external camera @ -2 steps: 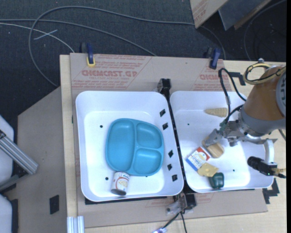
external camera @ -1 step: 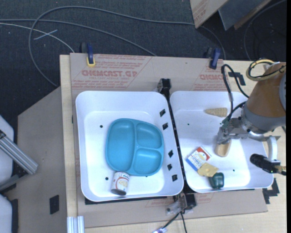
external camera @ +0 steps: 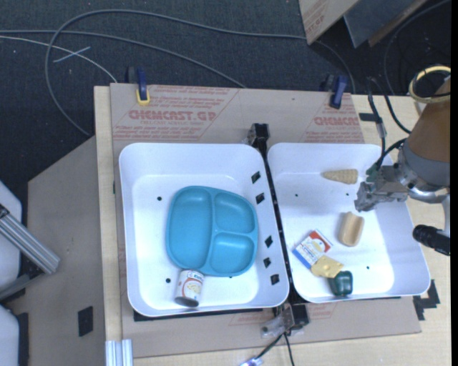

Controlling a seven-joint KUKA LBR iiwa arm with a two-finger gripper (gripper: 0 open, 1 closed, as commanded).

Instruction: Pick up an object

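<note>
Two white bins side by side. Gripper [external camera: 366,194] at 3 o'clock over right bin [external camera: 408,279], finger state cannot tell, tips blurred; arm cut off at frame edge. Tan block [external camera: 351,229] just below gripper, at 6 o'clock. Blue divided plate [external camera: 212,230] and small can [external camera: 189,287] in left bin [external camera: 136,214].

Two white bins are sitting side by side on a brown board [external camera: 179,114] with red writing on it. The left bin [external camera: 125,214] and the right bin [external camera: 300,186] are touching in the middle, and a black clip [external camera: 257,134] is sitting at the far end of that line. A blue clamp [external camera: 142,86] is gripping the board's far left edge, and another blue clamp [external camera: 337,91] is gripping its far right edge. Thin grey cables [external camera: 71,53] are lying on the dark floor, far left. A cardboard box [external camera: 325,16] is sitting far off on the right. A silver bar [external camera: 28,243] is poking in from the left.
</note>
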